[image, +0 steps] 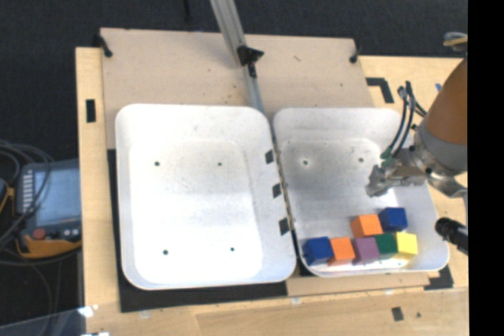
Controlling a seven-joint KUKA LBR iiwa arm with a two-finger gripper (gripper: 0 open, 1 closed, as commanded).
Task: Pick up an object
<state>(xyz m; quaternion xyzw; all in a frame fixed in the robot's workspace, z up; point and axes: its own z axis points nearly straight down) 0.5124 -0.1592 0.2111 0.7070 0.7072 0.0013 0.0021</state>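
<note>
The gripper [378, 183], whose opening I cannot tell, hangs over the right bin [331, 130], so it should descend toward five o'clock onto the orange block [365, 225], clear of its neighbours.

The grey KUKA arm with the orange band above its wrist [450, 118] enters from the right side of the camera view and angles downward and to the left. Dark cables [407, 116] run along the near side of the wrist toward the tool end. The grey two-finger gripper [379, 182] sits at the lower left end of the arm, pointing down and left; the separation of its tips is too small and blurred to resolve.
</note>
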